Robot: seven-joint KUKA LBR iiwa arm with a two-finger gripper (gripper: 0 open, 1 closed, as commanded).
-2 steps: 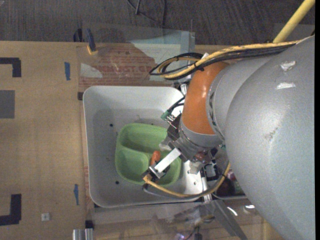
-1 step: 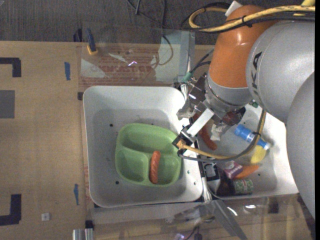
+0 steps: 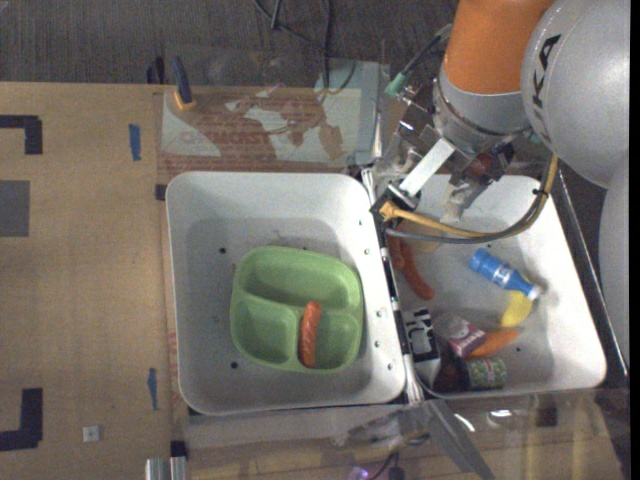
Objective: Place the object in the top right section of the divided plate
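A brown cardboard sheet (image 3: 80, 268) covers the bench on the left, with bits of blue tape on it. Next comes the left white bin (image 3: 200, 208). A green divided plate (image 3: 295, 308) sits in the middle of it. An orange hot dog (image 3: 310, 333) lies in one of the plate's small sections, the one at the lower right as I look at it.

The right white bin (image 3: 560, 368) is full of little things. A second reddish hot dog (image 3: 412, 268) lies near its left wall. A blue bottle (image 3: 498, 271) lies further right, with a yellow banana-like piece (image 3: 516, 310) just below it. Lower down are a small pink and white box (image 3: 462, 338), an orange carrot-like thing (image 3: 495, 343) and a green can (image 3: 487, 372). I cannot read any label on them.

The grey arm (image 3: 570, 78) with its orange band (image 3: 490, 28) leans in from the right, above the top of the right bin. The gripper (image 3: 440, 193) hangs over the bin's top left part. It is tangled with cables, so I cannot tell if its claw is apart or pressed together. Black letters "KU" show on the arm.
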